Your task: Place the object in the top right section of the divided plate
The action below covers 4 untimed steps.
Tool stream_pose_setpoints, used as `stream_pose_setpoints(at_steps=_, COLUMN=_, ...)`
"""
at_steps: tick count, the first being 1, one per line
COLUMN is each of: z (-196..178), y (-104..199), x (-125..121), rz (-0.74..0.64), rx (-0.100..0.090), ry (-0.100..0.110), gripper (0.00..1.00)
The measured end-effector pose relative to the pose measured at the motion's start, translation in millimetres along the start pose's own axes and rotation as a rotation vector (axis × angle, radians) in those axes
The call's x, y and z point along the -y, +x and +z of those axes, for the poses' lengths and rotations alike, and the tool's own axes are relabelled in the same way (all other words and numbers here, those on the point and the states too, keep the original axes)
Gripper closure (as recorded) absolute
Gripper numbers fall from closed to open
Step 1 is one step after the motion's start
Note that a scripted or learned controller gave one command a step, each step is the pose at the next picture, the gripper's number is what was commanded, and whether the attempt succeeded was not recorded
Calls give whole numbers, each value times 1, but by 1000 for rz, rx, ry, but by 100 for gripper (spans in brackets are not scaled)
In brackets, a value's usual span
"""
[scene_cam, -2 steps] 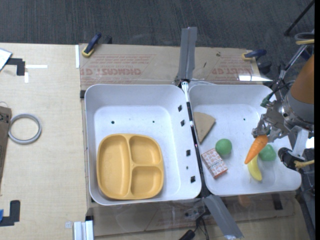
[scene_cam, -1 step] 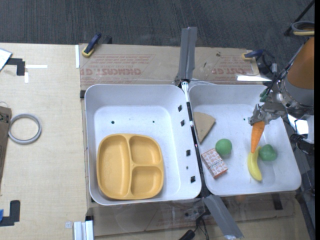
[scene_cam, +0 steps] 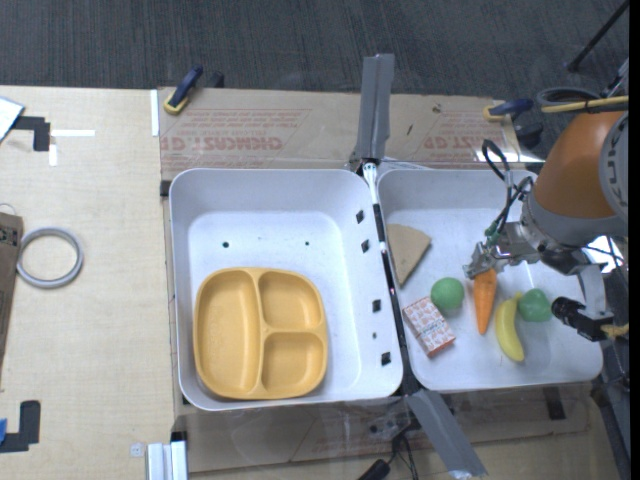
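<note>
A yellow divided plate (scene_cam: 232,334) lies in the left bin (scene_cam: 190,218), with one large section on its left and two smaller ones on its right, all bare. In the right bin (scene_cam: 450,200) lie an orange carrot (scene_cam: 484,303), a yellow banana (scene_cam: 510,330), a green ball (scene_cam: 448,294), a second green fruit (scene_cam: 534,305), a small red and white box (scene_cam: 428,326) and a tan wedge of bread (scene_cam: 407,250). My gripper (scene_cam: 486,260) hangs low right at the carrot's top end, reaching in from the right. Its tips blur into the carrot's top.
A roll of tape (scene_cam: 48,257) lies on the bench at far left. A blue clamp (scene_cam: 184,89) sits behind the left bin. A grey upright bar (scene_cam: 374,108) stands between the bins at the back. The arm's orange band (scene_cam: 582,173) overhangs the right bin's far corner.
</note>
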<state>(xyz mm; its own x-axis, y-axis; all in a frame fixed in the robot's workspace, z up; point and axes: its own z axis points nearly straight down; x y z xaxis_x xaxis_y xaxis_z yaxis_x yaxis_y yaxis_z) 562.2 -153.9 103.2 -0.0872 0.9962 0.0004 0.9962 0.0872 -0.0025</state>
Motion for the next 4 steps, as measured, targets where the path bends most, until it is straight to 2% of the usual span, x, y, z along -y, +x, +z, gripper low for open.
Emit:
stream_pose_setpoints(at_steps=1, z=5, y=-77, x=-89, rz=-297, rx=5, ry=-5, gripper=100)
stream_pose_setpoints(at_steps=2, z=3, y=-74, x=-91, rz=-750, rx=2, ry=-6, gripper=100)
stream_pose_setpoints(at_steps=3, z=-3, y=-71, x=-83, rz=-1007, rx=0, ry=-7, gripper=100)
stream_pose_setpoints(at_steps=4, z=9, y=-67, x=-87, rz=-1277, rx=-5, ry=-13, gripper=100)
